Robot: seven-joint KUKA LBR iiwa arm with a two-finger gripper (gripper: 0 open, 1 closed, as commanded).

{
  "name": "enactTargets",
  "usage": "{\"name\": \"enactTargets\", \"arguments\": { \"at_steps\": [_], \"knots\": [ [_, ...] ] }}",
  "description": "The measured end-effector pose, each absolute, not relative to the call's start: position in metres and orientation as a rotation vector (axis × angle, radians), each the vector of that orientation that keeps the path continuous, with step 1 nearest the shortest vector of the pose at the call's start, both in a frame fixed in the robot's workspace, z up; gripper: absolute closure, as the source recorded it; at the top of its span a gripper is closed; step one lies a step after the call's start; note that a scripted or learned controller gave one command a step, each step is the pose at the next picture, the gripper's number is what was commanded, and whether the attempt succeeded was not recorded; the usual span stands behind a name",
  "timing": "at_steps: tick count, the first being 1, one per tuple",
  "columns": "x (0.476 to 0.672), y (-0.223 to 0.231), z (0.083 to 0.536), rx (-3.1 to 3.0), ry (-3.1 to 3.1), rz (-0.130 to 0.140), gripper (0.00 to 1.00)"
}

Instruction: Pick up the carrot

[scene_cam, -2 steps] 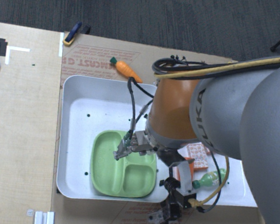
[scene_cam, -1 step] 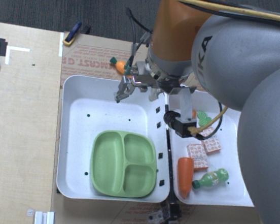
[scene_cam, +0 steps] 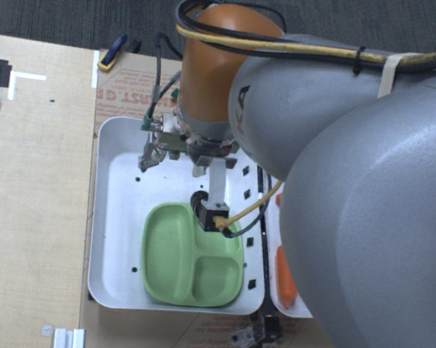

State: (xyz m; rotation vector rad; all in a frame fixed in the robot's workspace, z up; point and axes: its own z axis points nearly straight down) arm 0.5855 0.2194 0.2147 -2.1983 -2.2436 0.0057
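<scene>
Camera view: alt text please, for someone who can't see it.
An orange carrot lies in the right bin, half hidden by the grey arm. The pincer hangs over the left bin, beyond a green divided tray.

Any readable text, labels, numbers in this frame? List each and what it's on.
Red print on the cardboard past the far edge of the bin: upside down, partly covered, not readable.
Fainter red print on the cardboard at the bin's near edge: too blurred to read.
No text seen on the arm, green tray or carrot.
</scene>
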Motion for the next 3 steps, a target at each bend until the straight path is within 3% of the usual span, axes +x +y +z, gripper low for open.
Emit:
{"name": "enactTargets", "arguments": {
  "at_steps": [1, 2, 3],
  "knots": [
    [0.572, 0.209, 0.166, -1.837, -2.547, 0.004, 0.00],
    [0.659, 0.202, 0.286, -2.108, -2.331, 0.002, 0.00],
    [0.659, 0.183, 0.242, -2.500, -1.903, 0.006, 0.00]
  ]
}}
